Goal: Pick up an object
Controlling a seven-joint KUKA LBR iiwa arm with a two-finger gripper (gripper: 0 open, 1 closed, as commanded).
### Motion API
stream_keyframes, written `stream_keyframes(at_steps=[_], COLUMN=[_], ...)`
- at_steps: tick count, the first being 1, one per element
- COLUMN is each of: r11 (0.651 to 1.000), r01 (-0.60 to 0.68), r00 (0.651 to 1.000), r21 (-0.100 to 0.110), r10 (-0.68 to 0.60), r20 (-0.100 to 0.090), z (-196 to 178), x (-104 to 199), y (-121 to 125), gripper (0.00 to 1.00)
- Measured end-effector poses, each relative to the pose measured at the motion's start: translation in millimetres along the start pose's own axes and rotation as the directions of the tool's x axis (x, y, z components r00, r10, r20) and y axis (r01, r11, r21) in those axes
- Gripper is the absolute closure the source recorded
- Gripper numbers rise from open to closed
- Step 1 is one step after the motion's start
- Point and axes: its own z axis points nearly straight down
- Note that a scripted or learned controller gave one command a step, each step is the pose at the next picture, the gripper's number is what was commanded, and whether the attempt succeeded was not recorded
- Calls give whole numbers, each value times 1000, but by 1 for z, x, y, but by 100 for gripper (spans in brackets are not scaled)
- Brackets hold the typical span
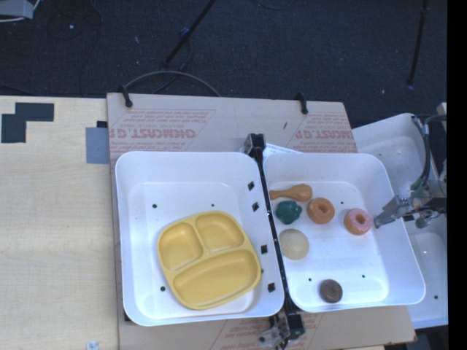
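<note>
The right bin (pixel 379 170) holds several small food toys: a tan drumstick-shaped piece (pixel 292 192), a dark green lump (pixel 288 211), an orange donut (pixel 320 210), a pink donut (pixel 357 221), a cream round piece (pixel 293 243) and a brown donut (pixel 330 291). My gripper (pixel 389 214) is low over the right rim of that bin, just right of the pink donut and apart from it. Nothing shows in its grasp.
A yellow divided plate (pixel 210 259) lies in the left bin (pixel 146 173). A black divider (pixel 266 224) runs between the two bins. Both stand on a cardboard sheet (pixel 219 126), and white bench parts (pixel 398 141) lie to the right.
</note>
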Motion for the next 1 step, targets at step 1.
stream_keyframes(at_steps=[1], r11=[1000], r01=[3], r00=[1000], r21=[-10], r10=[-3], r20=[3], z=[-5], x=[0], y=[2], gripper=[0])
